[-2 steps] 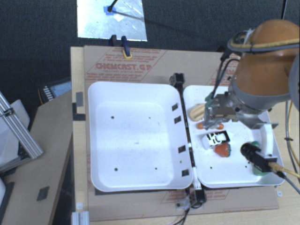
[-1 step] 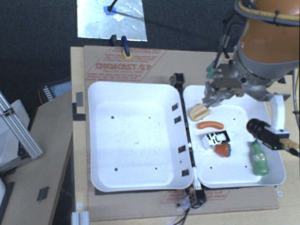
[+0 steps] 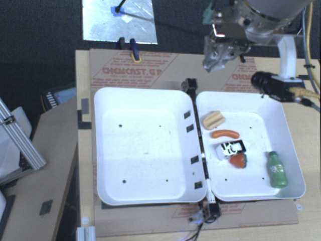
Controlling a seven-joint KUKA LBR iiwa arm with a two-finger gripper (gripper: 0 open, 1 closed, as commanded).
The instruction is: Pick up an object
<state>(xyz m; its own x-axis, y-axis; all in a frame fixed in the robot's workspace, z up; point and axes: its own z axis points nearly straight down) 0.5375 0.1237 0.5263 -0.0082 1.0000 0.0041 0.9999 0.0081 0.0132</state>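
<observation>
The right bin (image 3: 281, 129) holds a tan bread bun (image 3: 212, 119), a red-orange sausage (image 3: 225, 133), a black and white packet (image 3: 232, 147), a red strawberry-like piece (image 3: 238, 160) and a green bottle (image 3: 276, 169). My gripper (image 3: 216, 61) hangs high above the bench, beyond the far edge of the right bin and well away from all of these. Nothing is visible between its fingers.
The left bin (image 3: 143, 144) sits beside the right one, with a black hinge strip (image 3: 197, 134) between them. A cardboard sheet (image 3: 135, 69) lies under both bins. A shiny metal plate (image 3: 119, 13) rests at the back left.
</observation>
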